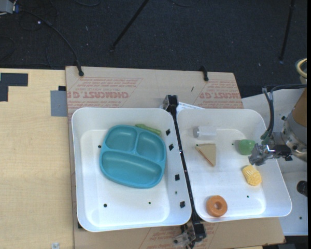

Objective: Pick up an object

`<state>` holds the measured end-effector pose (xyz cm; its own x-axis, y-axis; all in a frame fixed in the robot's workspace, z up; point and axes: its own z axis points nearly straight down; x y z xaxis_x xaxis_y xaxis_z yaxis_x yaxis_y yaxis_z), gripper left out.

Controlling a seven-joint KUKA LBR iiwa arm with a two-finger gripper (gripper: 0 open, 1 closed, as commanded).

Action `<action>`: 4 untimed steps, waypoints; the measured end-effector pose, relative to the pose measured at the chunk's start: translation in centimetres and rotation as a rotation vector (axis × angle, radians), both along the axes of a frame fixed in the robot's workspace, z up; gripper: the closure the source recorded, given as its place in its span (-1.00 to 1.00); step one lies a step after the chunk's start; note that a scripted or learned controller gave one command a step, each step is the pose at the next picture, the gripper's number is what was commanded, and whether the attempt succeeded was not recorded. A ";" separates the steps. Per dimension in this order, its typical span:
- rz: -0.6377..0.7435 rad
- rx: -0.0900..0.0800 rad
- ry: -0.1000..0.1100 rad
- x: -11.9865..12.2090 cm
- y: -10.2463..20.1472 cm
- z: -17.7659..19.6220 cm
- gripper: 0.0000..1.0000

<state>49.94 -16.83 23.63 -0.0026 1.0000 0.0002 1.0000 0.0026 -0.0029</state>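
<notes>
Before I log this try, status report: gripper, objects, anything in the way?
Gripper low at right bin's right side, between green object and yellow corn. Nothing seen held. Neighbours crowd close.

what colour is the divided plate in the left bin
Teal blue; the divided plate shows best in the camera view.

- The two bins (93,139) are plain white.
- The divided plate (133,156) is turquoise blue, with one even colour.
- The doughnut (216,205) is orange.
- The corn cob (252,175) is yellow.
- The round piece (244,147) near it is green.
- The wedge (207,153) is tan with a darker brown edge.
- The cardboard sheet (114,90) is light brown with red printed letters.
- The counter (26,165) is pale wood, with dark grey squares.
</notes>
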 end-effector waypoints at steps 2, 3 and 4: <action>0.002 0.001 0.005 4.9 9.5 -2.7 1.00; 0.003 0.001 0.004 7.0 14.3 -1.7 1.00; 0.003 0.000 0.005 8.8 19.4 -2.9 1.00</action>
